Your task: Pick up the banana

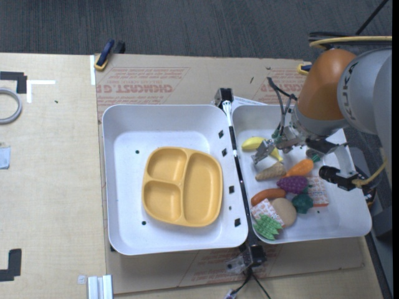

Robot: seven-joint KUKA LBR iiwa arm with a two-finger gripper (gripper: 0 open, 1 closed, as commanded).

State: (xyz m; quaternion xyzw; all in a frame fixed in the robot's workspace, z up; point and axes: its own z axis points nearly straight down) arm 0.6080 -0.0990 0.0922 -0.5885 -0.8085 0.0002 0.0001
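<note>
Presently the gripper (269, 149) hangs just beside the banana (253, 144), finger spread indiscernible; the banana lies unlifted in its bin (349, 220), so grasp and lift remain.

The banana (252, 144) is yellow; it lies flat in the right bin's (349, 226) upper-left part.

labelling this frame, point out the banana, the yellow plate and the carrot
banana (251, 144), camera view, on its rounded left end, right bin
yellow plate (183, 186), camera view, on the ridge between its compartments, left bin
carrot (300, 167), camera view, on its orange body
</note>
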